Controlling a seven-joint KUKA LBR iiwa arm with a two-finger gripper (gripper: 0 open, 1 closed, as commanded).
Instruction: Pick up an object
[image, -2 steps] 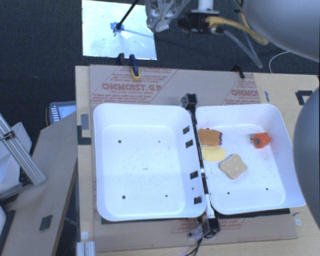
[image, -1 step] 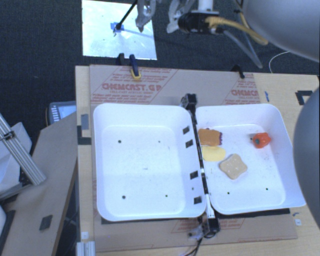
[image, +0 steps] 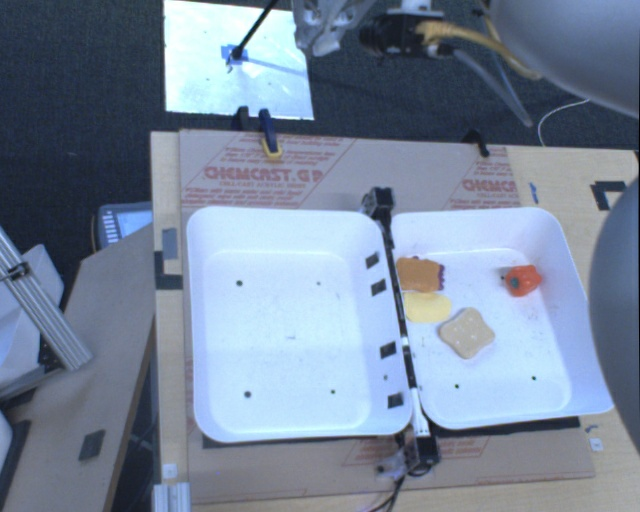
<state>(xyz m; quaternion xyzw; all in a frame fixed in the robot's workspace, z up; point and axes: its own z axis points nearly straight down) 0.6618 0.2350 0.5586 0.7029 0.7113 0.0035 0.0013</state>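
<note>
The right white bin (image: 560, 250) holds several small toy foods. An orange-brown piece with a purple edge (image: 419, 273) lies near the bin's left wall. Just below it is a flat yellow disc (image: 428, 308). A tan toast-shaped piece (image: 466, 333) rests beside the disc. A red-orange vegetable with a green stem (image: 521, 280) sits further right. My gripper (image: 325, 28) hangs high at the top of the view, beyond the bench's far edge and well away from both bins, with nothing seen in it.
The left white bin (image: 200, 300) adjoins the right one along a clipped seam (image: 390, 320). Both rest on a lettered board (image: 270, 170). A shiny plate (image: 235, 60) lies on the dark floor behind. The grey arm (image: 580, 40) fills the top right corner.
</note>
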